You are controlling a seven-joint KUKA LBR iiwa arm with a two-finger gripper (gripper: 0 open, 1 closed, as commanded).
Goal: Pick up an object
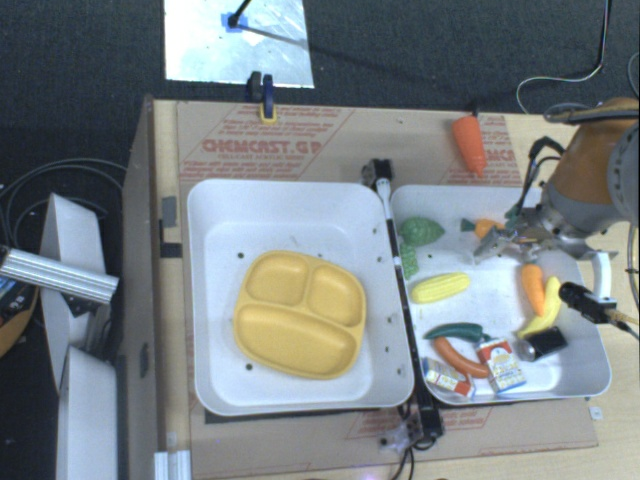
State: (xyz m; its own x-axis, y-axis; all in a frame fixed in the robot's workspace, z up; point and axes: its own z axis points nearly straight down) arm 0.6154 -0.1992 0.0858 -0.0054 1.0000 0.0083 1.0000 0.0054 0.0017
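In the right bin: the claw (497,240) sits low over the upper part of the right bin (590,373), arm coming in from the right edge.
Claw state: honestly can't tell, the tip is a dark blur against the white floor and I can't see a thing pinched in it.
Likely target: the small orange piece with a green top (483,227), right at the claw tip, touching or almost, too small to call.
Doing it well: my guess is come straight down, centre on that piece, close slowly, then lift a bit before swinging away. It looks tiny and smooth, so it probably squirts out if caught off-centre.
Beside the claw: a green leafy toy (421,231) off to its left, crinkly outline, soft-looking.
Below-left of the claw: a yellow corn cob (440,288), bumpy and rounded, well apart.
Below the claw: an orange carrot-like stick (533,288) and a banana (545,310), both glossy plastic, close enough to bump on the way down.
Further down: a sausage (460,356), a green pepper (458,332) and small printed boxes (503,364), packed tight.
Far left of the claw: the left bin (215,268) holds a yellow divided tray (299,313), matte, rounded corners.
Above the claw: an orange carrot (469,143) lies on the cardboard outside the bins.
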